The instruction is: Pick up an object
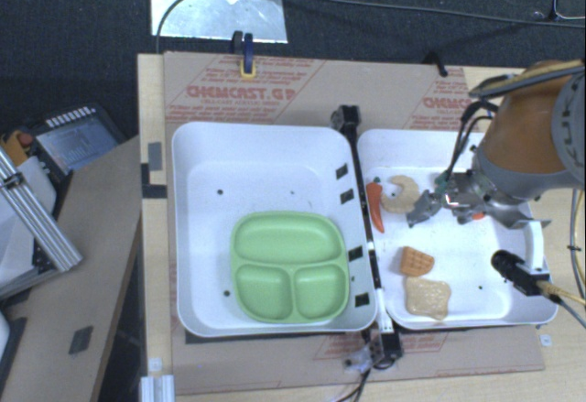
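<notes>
In the right bin (476, 148) lie an orange-red carrot (375, 205) by the left wall, a pale curled pastry piece (398, 194), a small square waffle (416, 260) and a beige bread piece (428, 297). My gripper (428, 205) hangs low in this bin, just right of the curled piece and above the waffle. A small red thing (471, 215) shows partly under the wrist. I see nothing held in the gripper.
The left bin (197, 208) holds a green divided plate (288, 266). The arm with its orange band (526, 130) covers the right bin's right part. A black clamp (348, 119) sits where the bins meet at the back.
</notes>
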Tool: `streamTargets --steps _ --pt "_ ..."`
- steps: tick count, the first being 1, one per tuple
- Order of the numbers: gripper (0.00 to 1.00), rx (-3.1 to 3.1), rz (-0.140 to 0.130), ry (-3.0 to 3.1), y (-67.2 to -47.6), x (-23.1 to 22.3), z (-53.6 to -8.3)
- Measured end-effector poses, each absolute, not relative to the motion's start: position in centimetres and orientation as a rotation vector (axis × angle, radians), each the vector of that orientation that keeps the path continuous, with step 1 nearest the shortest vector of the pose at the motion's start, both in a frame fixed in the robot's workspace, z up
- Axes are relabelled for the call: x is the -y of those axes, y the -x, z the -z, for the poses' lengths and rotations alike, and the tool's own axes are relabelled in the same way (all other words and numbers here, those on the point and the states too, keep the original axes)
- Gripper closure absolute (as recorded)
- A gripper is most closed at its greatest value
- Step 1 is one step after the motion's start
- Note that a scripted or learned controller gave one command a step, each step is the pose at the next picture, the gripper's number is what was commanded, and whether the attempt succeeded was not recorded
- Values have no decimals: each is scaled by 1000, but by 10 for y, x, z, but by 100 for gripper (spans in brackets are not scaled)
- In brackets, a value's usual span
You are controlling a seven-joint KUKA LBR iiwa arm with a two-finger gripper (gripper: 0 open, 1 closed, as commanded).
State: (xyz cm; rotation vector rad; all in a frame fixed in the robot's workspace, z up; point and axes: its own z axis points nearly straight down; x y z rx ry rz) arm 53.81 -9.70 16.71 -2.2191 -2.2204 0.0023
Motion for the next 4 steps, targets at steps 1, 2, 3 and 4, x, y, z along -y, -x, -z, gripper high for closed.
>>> streamTargets --steps 1,2,3,4 --pt "0 2220 -4 2218 -534 98 -105" --pt "0 2222 -1 2219 -534 98 -83" --pt "100 2224 3 2221 -536 98 -95" --pt "100 2229 6 2220 -536 90 -142"
